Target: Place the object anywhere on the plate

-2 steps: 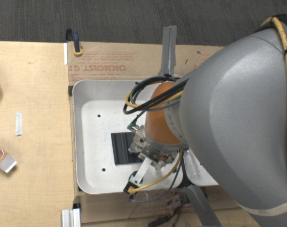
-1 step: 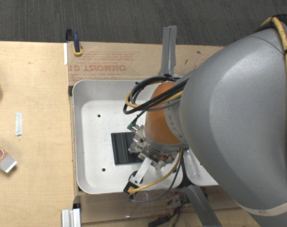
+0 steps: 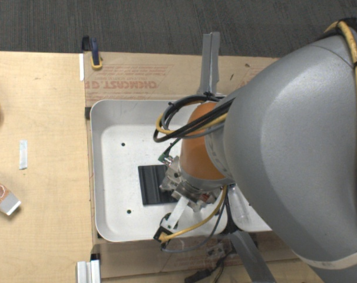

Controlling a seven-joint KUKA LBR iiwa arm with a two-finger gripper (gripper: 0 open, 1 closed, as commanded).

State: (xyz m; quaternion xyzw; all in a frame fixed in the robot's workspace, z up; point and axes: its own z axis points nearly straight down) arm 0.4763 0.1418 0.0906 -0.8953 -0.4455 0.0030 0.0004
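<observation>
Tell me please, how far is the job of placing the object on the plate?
Done: nothing visibly yet. In hand: the arm's wrist is low in the white bin, right beside a flat dark object lying on the bin floor; whether it is gripped cannot be seen. Left: lifting the object and setting it on a plate.

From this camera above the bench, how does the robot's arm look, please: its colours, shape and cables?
The arm is thick and rounded, with a smooth light grey shell. An orange band circles it above the wrist. Black and yellow cables loop beside that band, and more yellow cable runs under the metal wrist hardware. Another yellow and black cable crosses the upper segment.
</observation>
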